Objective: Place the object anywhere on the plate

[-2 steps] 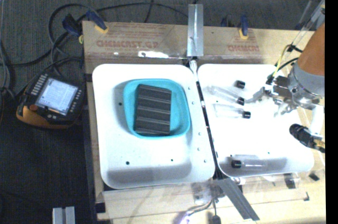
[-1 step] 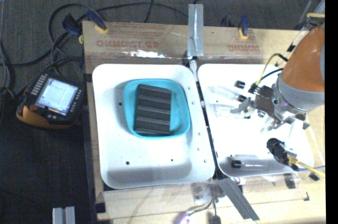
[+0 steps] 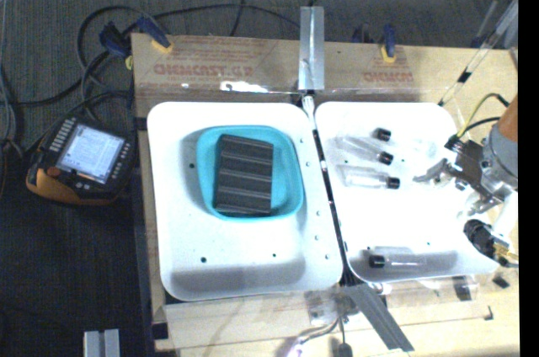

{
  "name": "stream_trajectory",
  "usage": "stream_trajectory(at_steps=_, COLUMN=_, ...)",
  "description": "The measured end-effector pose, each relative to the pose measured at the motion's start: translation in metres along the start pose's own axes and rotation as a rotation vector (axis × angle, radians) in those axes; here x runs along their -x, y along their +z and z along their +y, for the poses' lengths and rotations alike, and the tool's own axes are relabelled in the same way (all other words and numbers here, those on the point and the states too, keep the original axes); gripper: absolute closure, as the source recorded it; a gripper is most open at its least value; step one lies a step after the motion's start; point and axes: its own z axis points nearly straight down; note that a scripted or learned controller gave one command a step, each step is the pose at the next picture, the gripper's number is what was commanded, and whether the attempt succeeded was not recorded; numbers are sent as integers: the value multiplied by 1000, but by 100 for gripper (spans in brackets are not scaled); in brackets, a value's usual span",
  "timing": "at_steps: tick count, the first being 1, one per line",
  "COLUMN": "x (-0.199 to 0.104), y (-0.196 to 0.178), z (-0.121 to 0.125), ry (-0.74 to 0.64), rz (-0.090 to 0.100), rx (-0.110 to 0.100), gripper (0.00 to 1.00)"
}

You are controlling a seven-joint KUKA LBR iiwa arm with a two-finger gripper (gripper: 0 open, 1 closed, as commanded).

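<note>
A teal plate [image 3: 290, 183] lies in the left bin [image 3: 173, 254]. A dark grey ribbed block [image 3: 244, 174] rests flat on the plate's middle. The gripper [image 3: 459, 172] hovers at the right edge of the right bin [image 3: 421, 216], far from the plate, and nothing shows between its fingers. The arm's wrist and an orange band sit just behind it at the frame's right side. Part of the gripper is cut off by the view's edge.
Several clear tubes with black caps lie in the right bin: three near its upper left [image 3: 370, 153] and one along the front wall [image 3: 392, 260]. A metal post [image 3: 312, 48] stands behind the bins' divider. A pendant [image 3: 80, 157] and cables lie on the floor at left.
</note>
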Motion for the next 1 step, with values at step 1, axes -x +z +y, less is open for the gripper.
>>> stream_trajectory(at_steps=1, x=-3, y=-171, z=-1, ry=-74, rz=0, rx=5, gripper=0)
